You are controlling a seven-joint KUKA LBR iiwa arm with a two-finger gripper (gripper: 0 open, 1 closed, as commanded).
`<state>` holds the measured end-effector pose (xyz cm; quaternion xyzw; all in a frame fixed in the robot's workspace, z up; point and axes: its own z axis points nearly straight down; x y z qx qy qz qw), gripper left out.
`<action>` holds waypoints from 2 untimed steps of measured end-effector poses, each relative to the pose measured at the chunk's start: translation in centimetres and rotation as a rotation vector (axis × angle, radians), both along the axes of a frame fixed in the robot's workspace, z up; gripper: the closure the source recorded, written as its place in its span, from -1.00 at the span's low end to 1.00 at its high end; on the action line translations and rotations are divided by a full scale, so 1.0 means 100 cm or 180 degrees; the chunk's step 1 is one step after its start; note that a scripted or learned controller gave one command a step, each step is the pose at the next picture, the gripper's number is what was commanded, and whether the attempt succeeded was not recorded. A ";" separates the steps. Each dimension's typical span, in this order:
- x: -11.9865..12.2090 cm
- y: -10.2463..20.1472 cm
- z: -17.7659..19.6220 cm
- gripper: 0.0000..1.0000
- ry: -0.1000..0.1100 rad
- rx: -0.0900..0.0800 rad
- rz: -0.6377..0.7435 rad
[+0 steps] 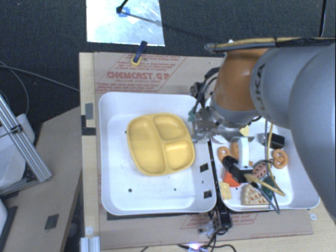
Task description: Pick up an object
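A yellow plate point(159, 143) with three compartments lies in the left bin point(118, 193). The right bin point(302, 193) holds several small toy foods: a pretzel point(280, 159), a pizza slice point(253, 196), an orange ring point(223, 153), an orange block point(231, 178) and a yellow piece point(225, 191). A dark green tool-like piece point(266, 187) lies across them. My gripper point(199, 129) hangs low over the wall between the two bins, beside the plate's right rim. The grey arm with its orange band point(239, 85) hides the far part of the right bin.
The bins sit on a cardboard sheet point(142, 72) on the bench. A shiny square panel point(125, 13) and a blue and yellow clip point(138, 53) lie beyond them. A metal rail point(23, 151) stands at the left. Cables point(218, 224) run along the front edge.
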<state>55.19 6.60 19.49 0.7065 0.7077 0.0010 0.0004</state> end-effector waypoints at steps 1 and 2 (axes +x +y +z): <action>-0.037 0.071 0.011 1.00 0.0009 0.0008 0.0029; -0.039 0.049 -0.044 1.00 0.0022 -0.0005 -0.0009</action>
